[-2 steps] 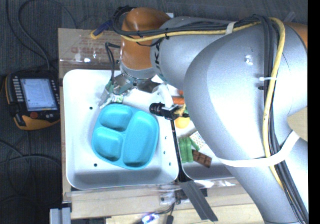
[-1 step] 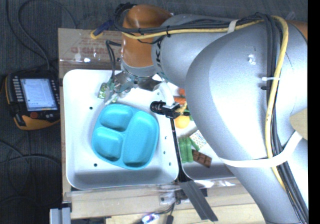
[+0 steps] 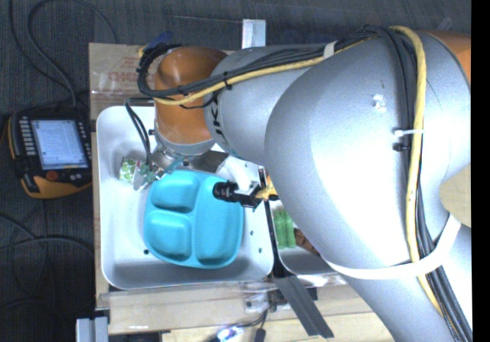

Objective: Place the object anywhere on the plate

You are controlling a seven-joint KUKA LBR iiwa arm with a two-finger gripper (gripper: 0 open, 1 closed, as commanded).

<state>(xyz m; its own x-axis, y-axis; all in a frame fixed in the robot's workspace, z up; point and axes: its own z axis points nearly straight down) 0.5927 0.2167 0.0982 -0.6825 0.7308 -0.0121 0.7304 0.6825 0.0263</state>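
Note:
A blue plate (image 3: 193, 219) with three compartments lies in the left white bin (image 3: 115, 256), toward its front and middle. A small green and white object (image 3: 130, 171) sits by the bin's left wall, just beyond the plate's upper left rim. My gripper (image 3: 151, 170) reaches down from the orange wrist band and ends right beside that object, touching or nearly touching it. The wrist hides the contact, so whether the object is held is unclear. Nothing lies on the plate.
The grey arm covers the right bin (image 3: 302, 262) and the left bin's far side. A green item (image 3: 283, 227) and something brownish (image 3: 300, 239) show in the right bin by the divider. A teach pendant (image 3: 50, 151) lies on the floor at left.

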